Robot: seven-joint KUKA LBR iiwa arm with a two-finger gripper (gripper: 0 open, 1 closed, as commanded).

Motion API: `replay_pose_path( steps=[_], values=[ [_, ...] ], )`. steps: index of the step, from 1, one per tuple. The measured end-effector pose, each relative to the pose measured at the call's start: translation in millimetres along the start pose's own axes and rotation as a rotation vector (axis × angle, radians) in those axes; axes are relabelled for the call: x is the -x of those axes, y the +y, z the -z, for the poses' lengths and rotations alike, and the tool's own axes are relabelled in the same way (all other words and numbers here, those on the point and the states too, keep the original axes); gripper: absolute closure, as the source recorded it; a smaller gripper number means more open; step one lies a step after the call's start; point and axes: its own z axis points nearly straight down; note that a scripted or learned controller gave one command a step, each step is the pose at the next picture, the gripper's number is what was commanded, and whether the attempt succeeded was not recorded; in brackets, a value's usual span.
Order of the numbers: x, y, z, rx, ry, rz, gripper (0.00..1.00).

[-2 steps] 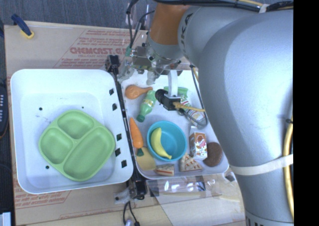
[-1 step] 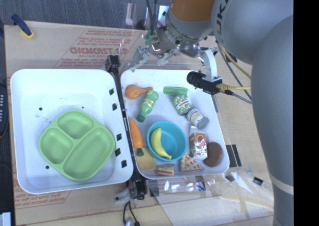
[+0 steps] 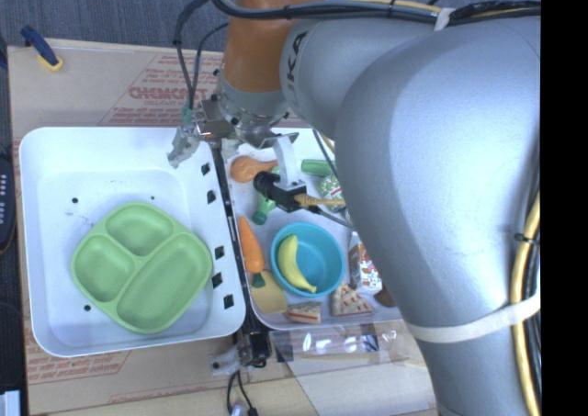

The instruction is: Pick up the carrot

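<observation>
- Camera view put the gripper (image 3: 188, 140) over the far edge of the left bin (image 3: 46, 221), hanging just past the orange band of the arm (image 3: 413, 175) (which bulked across most of the right side).
- Whether the gripper was spread or closed could not be told from this slanted angle, and nothing showed in its grasp.
- Nearest things outward from the tool: the divider between the two bins, then a green three-part plate (image 3: 140, 264) lying flat in the left bin, well below the gripper.
- Across the divider, in the right bin (image 3: 317, 320), the carrot (image 3: 251, 245) lay lengthwise just beside the dividing wall, tip pointing away from the camera's near edge.
- Relative to the tool, the carrot sat toward the near side and a little to the right, in the other bin; the two were apart, not touching.
- Around the carrot: a blue bowl (image 3: 309, 260) holding a banana (image 3: 292, 264) just to its right, sandwich-like pieces (image 3: 303, 313) nearer the front, and a green item (image 3: 317, 167) farther back, partly hidden under the arm.
- Judged from this, the pick looked not yet done: the carrot rested in the bin, ungrasped.
- What was left, by my reading: carry the gripper over the divider, line it up across the carrot's width, descend, close, lift (the close wall could crowd one side).
</observation>
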Motion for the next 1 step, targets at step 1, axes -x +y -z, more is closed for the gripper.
replay_pose_path(
  steps=[1],
  values=[
    [-29.9,-13.0,-50.7,0.016,0.0,-0.075,0.0]
  ],
)
